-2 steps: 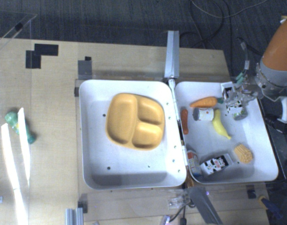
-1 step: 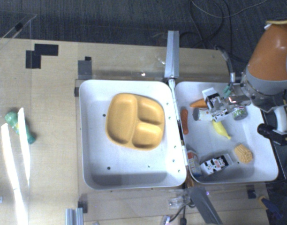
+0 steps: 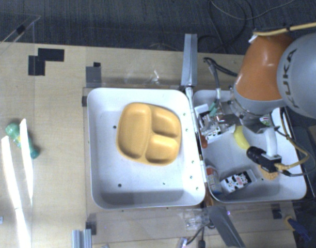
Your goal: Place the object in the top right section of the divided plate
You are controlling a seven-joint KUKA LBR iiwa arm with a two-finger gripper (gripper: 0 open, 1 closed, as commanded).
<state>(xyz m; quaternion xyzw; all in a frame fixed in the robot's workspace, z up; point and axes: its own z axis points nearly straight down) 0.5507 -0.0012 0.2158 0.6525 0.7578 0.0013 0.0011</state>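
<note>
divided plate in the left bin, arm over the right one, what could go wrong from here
1. The gripper hangs low by the wall between the bins, so it may clip that wall when crossing over.
2. The yellow object sits partly under the arm, and a grasp could miss it.
3. The divided plate sits skewed in the left bin, so a drop might land in the wrong section.

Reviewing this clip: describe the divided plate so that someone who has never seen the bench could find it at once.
Start with the two white bins side by side; take the left bin, away from the arm. The divided plate lies in its upper middle. It is a rounded yellow-orange dish with three sections, one long on the left and two smaller on the right, the bin's one coloured thing.
</note>
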